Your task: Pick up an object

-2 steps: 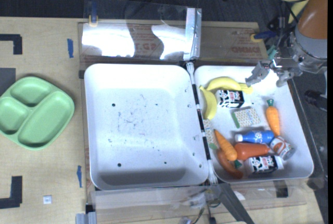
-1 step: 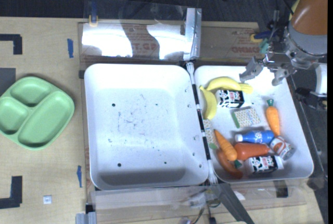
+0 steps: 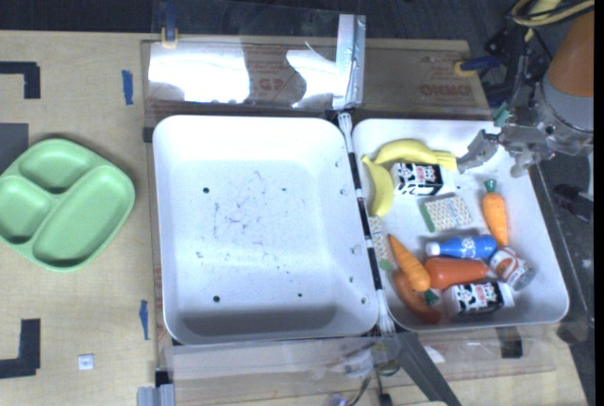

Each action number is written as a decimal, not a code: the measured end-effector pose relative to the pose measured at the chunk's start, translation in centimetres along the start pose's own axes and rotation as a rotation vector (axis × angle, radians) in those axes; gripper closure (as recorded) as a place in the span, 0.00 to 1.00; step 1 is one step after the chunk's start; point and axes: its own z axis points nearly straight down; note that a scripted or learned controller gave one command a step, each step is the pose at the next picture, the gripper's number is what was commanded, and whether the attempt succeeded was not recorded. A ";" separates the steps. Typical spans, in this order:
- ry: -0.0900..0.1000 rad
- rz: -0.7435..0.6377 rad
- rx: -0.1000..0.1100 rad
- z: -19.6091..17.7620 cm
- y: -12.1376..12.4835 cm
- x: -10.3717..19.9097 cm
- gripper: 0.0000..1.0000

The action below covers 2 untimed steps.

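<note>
Toy food is heaped in the right bin (image 3: 552, 296): a banana (image 3: 396, 160), a carrot (image 3: 494, 215), small cartons and bottles. The gripper (image 3: 497, 147) is seen at the bin's upper right edge, apart from the items; whether its jaws are wide or narrow cannot be told. A lone piece such as the carrot should be chosen, approached from straight above and centred before closing.

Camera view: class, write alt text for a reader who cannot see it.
A robot arm's gripper hovers over the right white bin, which holds a banana, carrots and small cartons. The left bin sits beside a green divided plate.
</note>
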 end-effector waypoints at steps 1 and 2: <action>0.001 0.086 0.001 6.5 -1.0 -2.8 0.00; 0.015 -0.045 -0.013 11.2 -1.4 -4.0 0.00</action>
